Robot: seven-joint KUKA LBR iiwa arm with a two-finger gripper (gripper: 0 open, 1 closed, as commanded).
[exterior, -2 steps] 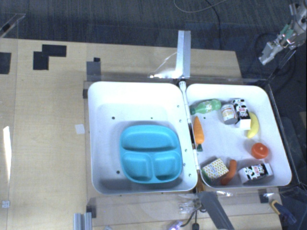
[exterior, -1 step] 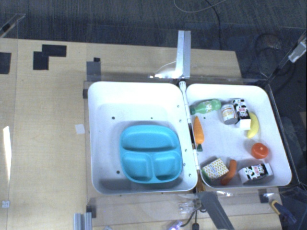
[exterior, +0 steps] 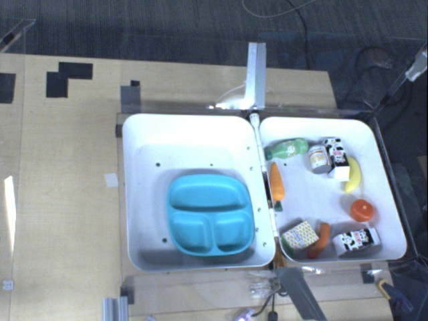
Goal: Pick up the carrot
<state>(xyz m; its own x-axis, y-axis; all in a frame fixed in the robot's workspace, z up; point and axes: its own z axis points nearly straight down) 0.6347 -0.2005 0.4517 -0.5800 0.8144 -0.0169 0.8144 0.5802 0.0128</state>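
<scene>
In the right bin (exterior: 384,172), carrot (exterior: 276,182) along its left wall, beside green bag (exterior: 286,148)

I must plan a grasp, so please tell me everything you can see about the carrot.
The carrot is a small orange piece, tapered, with a smooth look like a plastic toy. It lies flat in the right bin, close along its left wall, lengthwise up and down in the view. A green packet lies just beyond its upper end; whether they touch is unclear.
</scene>
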